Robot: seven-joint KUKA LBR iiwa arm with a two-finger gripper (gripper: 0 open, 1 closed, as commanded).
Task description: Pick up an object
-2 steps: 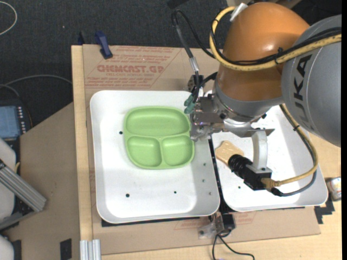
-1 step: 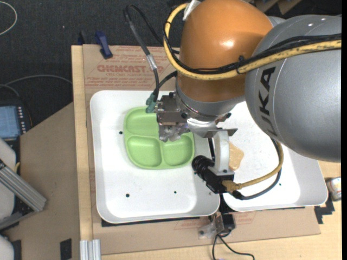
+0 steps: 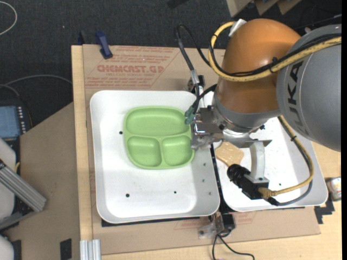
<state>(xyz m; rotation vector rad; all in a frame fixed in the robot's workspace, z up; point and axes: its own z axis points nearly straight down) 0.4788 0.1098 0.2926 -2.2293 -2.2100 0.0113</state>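
Observation:
A light green divided plate (image 3: 157, 137) lies in the left white bin (image 3: 146, 199), toward its upper right. A tan, flat piece (image 3: 229, 154) rests in the right white bin (image 3: 303, 194) near its left wall, partly under the arm. My gripper (image 3: 197, 127) hangs low over the divider between the two bins, right at the green plate's right edge and just left of the tan piece. The orange band and grey wrist (image 3: 255, 64) hide most of the right bin's upper half.
A brown board with red lettering (image 3: 130, 66) lies under both bins. A black cable fitting and a yellow hose (image 3: 255, 186) hang from the arm over the right bin. Small dark specks dot the left bin's floor.

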